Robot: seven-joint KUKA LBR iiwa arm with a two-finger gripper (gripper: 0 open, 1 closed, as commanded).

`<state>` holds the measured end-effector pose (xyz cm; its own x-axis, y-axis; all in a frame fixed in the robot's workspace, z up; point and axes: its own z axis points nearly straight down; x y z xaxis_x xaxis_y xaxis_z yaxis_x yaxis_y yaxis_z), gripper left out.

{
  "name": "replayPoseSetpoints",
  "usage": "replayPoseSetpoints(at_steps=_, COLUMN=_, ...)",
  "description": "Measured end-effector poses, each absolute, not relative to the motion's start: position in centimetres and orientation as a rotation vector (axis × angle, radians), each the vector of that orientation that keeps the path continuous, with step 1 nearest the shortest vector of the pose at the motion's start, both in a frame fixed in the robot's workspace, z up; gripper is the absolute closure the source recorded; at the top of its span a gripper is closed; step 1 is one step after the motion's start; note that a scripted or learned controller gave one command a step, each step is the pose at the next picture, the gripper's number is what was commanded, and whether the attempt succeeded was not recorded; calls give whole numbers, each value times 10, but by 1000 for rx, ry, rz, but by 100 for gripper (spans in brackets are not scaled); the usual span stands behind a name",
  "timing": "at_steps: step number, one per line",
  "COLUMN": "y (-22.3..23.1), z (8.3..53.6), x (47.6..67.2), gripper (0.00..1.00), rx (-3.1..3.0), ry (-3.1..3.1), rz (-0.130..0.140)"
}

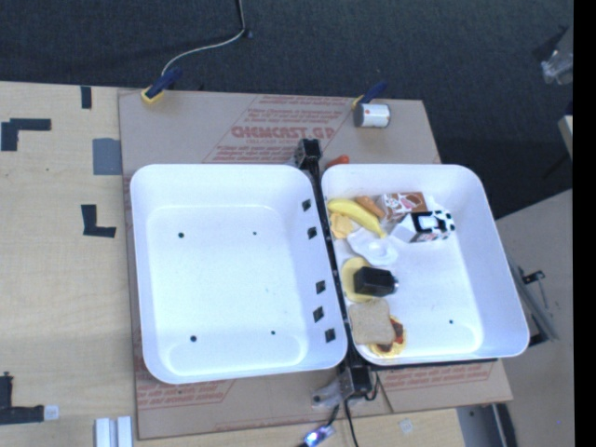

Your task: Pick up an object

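Observation:
The right bin (466, 287) holds several items crowded along its left side. A yellow banana (352, 216) lies at the top, beside a brown and white packet (402, 202). A black and white box (432, 224) sits right of them. A small clear piece (377, 249) lies below the banana. Lower down, a black block (376, 281) rests on a yellow round item (353, 276). A brown slice of toast (372, 323) lies at the bin's lower left, over something yellow and orange (395, 343).
The left bin (149, 250) sits beside the right one, joined by a row of black clips (322, 287). Both rest on a cardboard sheet (270, 128) held by blue clamps (160, 86). A small silver cylinder (374, 115) stands behind the right bin.

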<state>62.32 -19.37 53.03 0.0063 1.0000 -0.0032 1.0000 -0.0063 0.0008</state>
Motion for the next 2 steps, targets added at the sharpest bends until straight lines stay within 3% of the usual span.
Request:
replayPoseSetpoints(at_steps=1, y=-226, z=535, x=597, gripper=100, rx=2224, ry=2218, rz=-2)
replayPoseSetpoints(at_steps=2, y=-118, z=427, x=577, gripper=100, rx=2220, ry=2242, rz=-8)
